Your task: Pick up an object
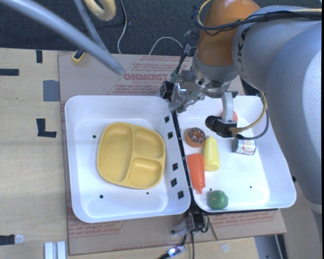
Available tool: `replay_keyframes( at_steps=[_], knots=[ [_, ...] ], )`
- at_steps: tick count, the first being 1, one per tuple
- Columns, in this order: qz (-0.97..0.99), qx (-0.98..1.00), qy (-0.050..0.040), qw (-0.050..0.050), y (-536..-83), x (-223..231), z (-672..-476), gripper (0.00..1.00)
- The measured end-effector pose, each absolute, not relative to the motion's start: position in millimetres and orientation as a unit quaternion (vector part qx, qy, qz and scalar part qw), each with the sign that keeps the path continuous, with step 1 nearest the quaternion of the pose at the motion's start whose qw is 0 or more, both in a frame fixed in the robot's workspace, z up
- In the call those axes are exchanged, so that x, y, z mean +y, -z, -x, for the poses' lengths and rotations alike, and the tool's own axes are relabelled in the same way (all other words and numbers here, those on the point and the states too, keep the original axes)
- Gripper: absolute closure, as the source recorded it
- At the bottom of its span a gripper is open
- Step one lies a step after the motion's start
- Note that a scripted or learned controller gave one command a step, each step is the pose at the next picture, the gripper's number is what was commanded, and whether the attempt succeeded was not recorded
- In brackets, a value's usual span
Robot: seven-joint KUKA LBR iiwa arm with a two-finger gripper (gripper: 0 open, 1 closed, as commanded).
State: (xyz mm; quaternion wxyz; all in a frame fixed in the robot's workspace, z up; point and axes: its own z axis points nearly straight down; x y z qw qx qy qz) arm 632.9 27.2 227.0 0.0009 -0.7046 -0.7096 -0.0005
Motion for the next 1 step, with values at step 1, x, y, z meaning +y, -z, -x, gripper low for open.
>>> replay_keyframes(
  at_steps=[1],
  knots=[
    [0.705, -0.710, -0.0009, 0.002, -214.9, 83.1, -629.8, 1.00]
  ],
)
